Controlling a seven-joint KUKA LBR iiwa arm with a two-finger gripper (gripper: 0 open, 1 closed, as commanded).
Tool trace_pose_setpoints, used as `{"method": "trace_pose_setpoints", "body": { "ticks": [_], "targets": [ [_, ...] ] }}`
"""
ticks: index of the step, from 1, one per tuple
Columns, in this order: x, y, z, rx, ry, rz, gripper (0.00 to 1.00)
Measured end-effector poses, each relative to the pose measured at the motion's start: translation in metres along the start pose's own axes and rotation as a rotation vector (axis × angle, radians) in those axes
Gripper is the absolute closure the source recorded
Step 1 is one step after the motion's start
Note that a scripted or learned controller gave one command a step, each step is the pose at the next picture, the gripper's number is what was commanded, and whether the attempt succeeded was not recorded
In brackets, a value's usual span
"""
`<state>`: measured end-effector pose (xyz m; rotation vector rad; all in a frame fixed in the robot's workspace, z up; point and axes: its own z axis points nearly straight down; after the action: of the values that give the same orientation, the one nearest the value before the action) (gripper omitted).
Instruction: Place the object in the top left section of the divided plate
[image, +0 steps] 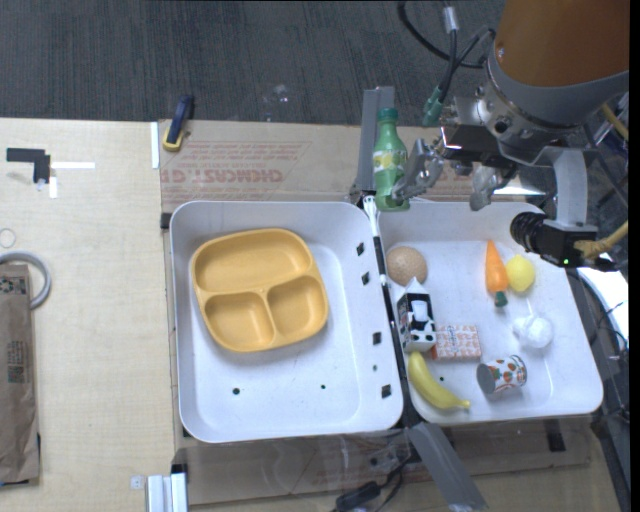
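Observation:
My gripper (408, 188) hangs over the far edge of the bins, at the divider between them. It is shut on a green bottle (388, 150), which stands upright with a finger (420, 175) against its right side. The yellow divided plate (260, 290) lies in the left bin (270, 400), left of and nearer than the bottle. Its large section runs along the top and two smaller sections sit below. Nothing lies in the plate.
The right bin (560, 390) holds a brown round object (406, 265), a carrot (495, 268), a lemon (520, 272), a black-and-white carton (416, 318), a pink box (458, 343), a banana (432, 385), a small cup (502, 375) and a white ball (533, 330).

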<state>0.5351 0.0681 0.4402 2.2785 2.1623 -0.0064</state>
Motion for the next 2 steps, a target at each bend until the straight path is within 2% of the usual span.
{"method": "trace_pose_setpoints", "body": {
  "ticks": [1,2],
  "targets": [
    [-0.003,0.077,0.0,0.001,0.0,-0.056,0.0],
    [0.004,0.108,0.0,0.0,0.0,-0.121,0.0]
  ]
}}
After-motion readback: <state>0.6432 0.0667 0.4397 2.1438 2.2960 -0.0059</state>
